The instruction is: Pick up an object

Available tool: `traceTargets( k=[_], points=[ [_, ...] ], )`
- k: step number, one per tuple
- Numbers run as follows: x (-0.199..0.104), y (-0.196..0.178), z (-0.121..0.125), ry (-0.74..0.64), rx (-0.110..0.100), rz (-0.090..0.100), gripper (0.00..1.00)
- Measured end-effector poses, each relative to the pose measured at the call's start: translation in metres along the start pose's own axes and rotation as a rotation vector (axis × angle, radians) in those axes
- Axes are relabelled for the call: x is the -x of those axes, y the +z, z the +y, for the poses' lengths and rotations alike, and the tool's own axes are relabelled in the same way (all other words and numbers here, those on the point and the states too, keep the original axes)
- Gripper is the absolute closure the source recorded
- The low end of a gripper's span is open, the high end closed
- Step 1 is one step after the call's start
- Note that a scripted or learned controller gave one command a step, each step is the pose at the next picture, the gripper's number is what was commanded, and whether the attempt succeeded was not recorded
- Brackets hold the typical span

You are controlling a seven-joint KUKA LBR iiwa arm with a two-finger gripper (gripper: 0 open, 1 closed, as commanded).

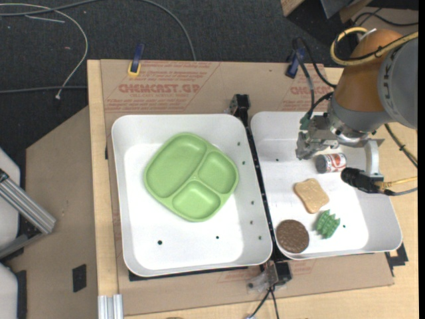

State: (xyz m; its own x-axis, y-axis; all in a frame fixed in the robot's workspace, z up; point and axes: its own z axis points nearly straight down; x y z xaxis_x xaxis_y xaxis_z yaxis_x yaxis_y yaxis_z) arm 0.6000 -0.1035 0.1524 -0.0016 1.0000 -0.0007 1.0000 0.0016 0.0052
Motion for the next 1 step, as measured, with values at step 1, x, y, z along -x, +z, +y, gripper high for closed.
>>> traceTargets(
  k=[1],
  points=[
    [0.0001,-0.0441,0.0041,0.0,0.001,0.0,1.0]
  ],
)
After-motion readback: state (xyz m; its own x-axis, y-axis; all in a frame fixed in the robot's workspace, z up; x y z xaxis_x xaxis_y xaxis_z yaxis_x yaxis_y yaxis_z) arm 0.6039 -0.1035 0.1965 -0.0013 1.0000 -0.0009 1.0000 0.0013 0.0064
